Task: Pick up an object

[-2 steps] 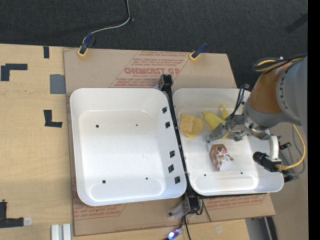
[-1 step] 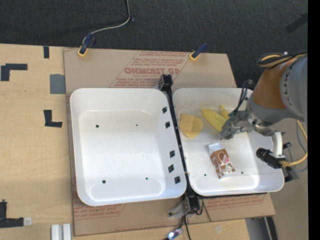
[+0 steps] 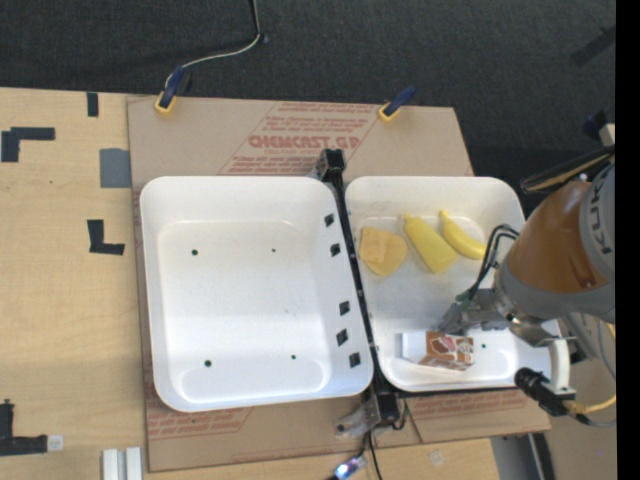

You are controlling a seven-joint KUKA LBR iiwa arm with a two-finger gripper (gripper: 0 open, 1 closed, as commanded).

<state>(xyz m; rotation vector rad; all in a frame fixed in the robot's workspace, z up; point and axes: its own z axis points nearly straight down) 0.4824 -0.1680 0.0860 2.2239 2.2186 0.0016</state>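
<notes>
Right bin (image 3: 500, 196): small brown-and-white packet (image 3: 449, 349), near the front wall, long axis roughly left to right along a white strip on the bin floor. Jaws (image 3: 462, 315) low over the packet's rear edge, touching or just above it; how far open, cannot tell, and no hold visible. Farther back: tan rounded piece (image 3: 382, 251), yellow wedge (image 3: 429, 244), yellow banana-like piece (image 3: 462, 236), side by side. Left bin (image 3: 160, 208) adjoining, on the table (image 3: 60, 298).
</notes>
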